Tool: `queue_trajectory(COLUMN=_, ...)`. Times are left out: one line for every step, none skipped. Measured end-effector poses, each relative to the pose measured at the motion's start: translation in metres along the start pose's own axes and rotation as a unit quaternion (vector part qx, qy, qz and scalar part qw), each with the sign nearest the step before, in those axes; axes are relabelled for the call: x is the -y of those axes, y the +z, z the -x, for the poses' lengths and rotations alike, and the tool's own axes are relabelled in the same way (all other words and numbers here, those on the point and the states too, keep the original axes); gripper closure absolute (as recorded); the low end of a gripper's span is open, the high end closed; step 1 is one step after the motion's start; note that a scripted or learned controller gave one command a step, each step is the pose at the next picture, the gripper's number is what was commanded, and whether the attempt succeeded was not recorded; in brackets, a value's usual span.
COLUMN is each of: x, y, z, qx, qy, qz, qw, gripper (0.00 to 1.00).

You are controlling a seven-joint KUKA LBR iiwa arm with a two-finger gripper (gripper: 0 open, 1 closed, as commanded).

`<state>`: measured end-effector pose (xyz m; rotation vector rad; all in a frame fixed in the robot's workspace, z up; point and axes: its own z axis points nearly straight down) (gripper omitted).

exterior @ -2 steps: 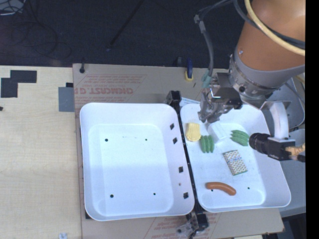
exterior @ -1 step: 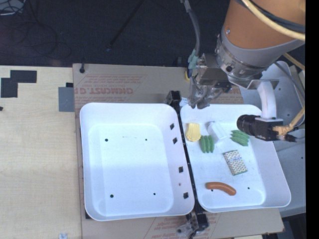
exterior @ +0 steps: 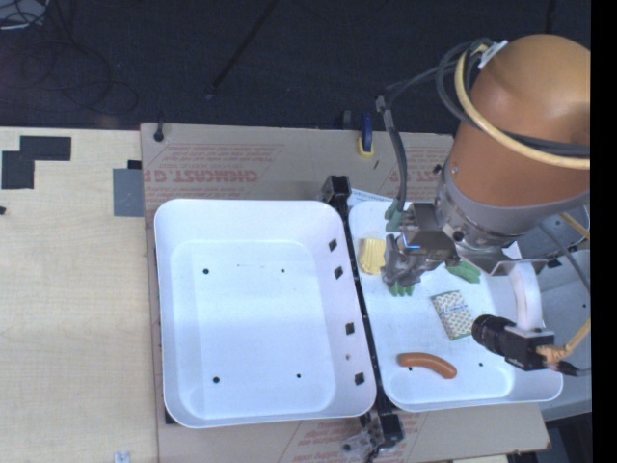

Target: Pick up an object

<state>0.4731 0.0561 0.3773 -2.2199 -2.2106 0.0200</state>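
Tool (exterior: 405,270) sits low in the right bin (exterior: 535,389), in its upper-left part; can't tell from this angle whether it's wide or narrow, and nothing is visibly held. Right at its tip, approx 6 o'clock, a green item (exterior: 405,286) pokes out, touching or nearly so, and it's likely the pick target, judging by how close it is. A second green bit (exterior: 465,272) shows at 3 o'clock; can't tell if it's the same piece w/ the middle hidden under the tool. Looks: dull leafy green, small, knobbly edge, mostly covered. Handling, my guess: light, prob. plastic or rubbery toy food, so no weight issue, but it may skid on the smooth bin floor; best taken across its narrow width near the middle, not at a thin end. Outward: yellow ridged piece (exterior: 372,256) just beside at 9 o'clock, close enough to get nudged. Patterned square packet (exterior: 451,313) near at 4 o'clock, lying flat. Orange sausage-shaped thing (exterior: 427,364) further off at 6 o'clock, by the bin's near wall. Left bin (exterior: 183,394) at 9 o'clock; both bins sit on a cardboard sheet (exterior: 241,167) over the pale counter (exterior: 67,307)
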Motion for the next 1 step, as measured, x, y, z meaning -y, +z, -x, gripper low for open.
queue_trajectory(x=-0.0205, y=-0.0708, z=-0.0381, qx=-0.002, qy=-0.004, qz=0.010, qw=0.9999, gripper=1.00)
